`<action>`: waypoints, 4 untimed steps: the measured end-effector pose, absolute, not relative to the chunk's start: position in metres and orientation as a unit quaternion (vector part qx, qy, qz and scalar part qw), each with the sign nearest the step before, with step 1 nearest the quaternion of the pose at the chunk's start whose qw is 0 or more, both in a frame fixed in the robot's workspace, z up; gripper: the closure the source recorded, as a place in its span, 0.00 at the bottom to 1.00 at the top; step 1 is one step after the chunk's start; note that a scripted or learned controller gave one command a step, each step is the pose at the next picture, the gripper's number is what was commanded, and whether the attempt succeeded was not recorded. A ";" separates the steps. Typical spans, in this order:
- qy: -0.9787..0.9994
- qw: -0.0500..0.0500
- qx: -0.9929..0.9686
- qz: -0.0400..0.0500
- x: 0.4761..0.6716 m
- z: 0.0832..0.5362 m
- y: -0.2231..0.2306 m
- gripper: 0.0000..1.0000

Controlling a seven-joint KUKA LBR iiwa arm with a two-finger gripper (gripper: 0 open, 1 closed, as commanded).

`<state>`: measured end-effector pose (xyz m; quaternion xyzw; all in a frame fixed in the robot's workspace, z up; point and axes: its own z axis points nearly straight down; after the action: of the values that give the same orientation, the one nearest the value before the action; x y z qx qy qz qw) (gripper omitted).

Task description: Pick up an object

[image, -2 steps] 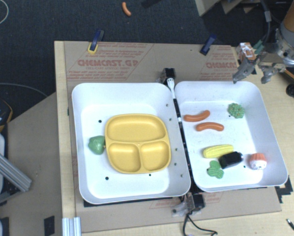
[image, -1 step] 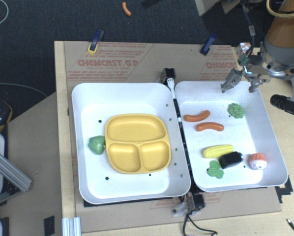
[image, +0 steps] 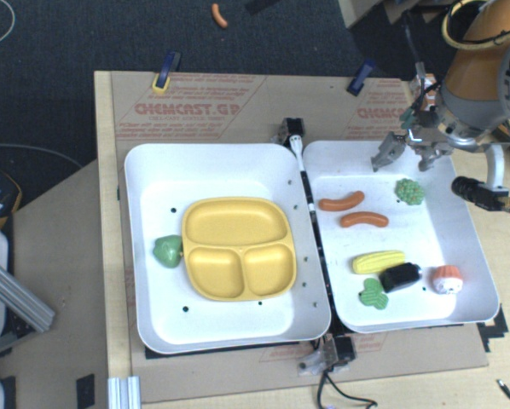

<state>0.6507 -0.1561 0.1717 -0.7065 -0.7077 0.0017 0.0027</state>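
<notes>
- Nearest our camera, we saw a black clip with cables (image: 336, 354) at the front seam between the two bins, resting on the cardboard sheet (image: 238, 100) that covered the bench.
- We found the right bin (image: 477, 254) holding the pickable things: a green piece (image: 373, 294) touching a black block (image: 399, 276), a yellow corn cob (image: 377, 262) just behind them, and a red-and-white piece (image: 446, 279) near the right wall.
- We noted two sausages (image: 341, 201) (image: 363, 220) lying side by side mid-bin, and a broccoli floret (image: 409, 192) further back.
- We saw the gripper (image: 406, 152) hanging above the bin's far edge, near the broccoli, its fingers spread apart with nothing between them.
- We saw the left bin (image: 144, 228) carrying a yellow divided tray (image: 238, 247) with a green object (image: 167, 250) just beside it.
- We observed blue clamps (image: 164, 71) (image: 361, 78) pinning the cardboard's far edge, and dark carpet (image: 84, 24) beyond, with a small orange item (image: 219, 14) on it.
</notes>
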 end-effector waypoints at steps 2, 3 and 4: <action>-0.708 0.001 -0.706 0.001 0.660 0.084 -0.158 0.00; -0.708 -0.001 -0.706 -0.001 0.661 0.097 -0.158 1.00; -0.708 -0.004 -0.707 -0.002 0.664 0.160 -0.153 1.00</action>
<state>0.6644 -0.1531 0.1603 -0.7067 -0.7075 -0.0021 -0.0037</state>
